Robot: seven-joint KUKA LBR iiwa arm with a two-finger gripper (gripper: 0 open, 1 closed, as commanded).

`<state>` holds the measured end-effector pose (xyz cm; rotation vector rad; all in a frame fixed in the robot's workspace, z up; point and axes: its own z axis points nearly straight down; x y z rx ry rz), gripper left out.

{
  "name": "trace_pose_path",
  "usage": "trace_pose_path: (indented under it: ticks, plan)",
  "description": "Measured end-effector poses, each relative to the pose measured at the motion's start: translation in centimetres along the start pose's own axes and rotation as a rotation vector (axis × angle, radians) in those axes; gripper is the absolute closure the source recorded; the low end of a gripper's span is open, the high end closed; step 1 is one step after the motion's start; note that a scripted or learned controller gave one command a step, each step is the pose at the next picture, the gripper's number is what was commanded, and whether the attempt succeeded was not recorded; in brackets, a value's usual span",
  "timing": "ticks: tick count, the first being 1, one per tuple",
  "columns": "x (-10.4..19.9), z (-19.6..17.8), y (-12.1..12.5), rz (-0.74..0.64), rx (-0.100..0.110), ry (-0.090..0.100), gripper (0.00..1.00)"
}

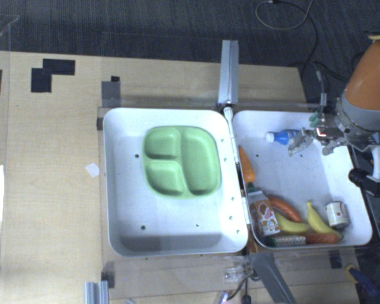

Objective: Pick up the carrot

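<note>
Two bins sit side by side; in the right bin [342,170] the carrot [246,164] lies against its left wall, a bottle [282,136] beyond, near the open, empty gripper [315,142].

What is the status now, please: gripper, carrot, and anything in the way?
Gripper hovers near right bin's back. Carrot against left wall, not held. Blue-and-white bottle lies between them.
</note>
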<state>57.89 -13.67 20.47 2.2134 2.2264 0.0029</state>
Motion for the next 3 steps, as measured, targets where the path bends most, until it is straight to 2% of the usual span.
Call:
trace_pose_path:
  ticks: [1, 2, 3]
  plan:
    - [2.6, 10.9, -4.7, 0.167, 0.000, 0.000, 0.00]
    - [2.6, 9.8, -4.5, 0.166, -0.004, 0.001, 1.00]
    - [6.8, 1.9, -8.6, 0.256, -0.001, 0.001, 1.00]
